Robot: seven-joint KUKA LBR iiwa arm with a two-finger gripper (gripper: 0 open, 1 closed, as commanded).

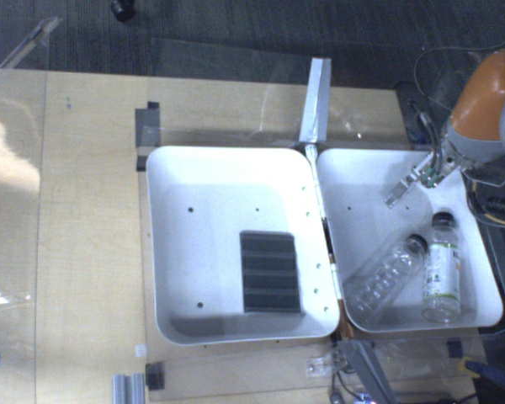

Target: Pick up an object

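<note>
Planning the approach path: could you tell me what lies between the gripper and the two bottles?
Bare white bin floor separates the gripper from both bottles.

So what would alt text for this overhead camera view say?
A robot arm reaches from the right over the right white bin, which holds two clear plastic bottles lying side by side. The left white bin holds a black ribbed block.
</note>
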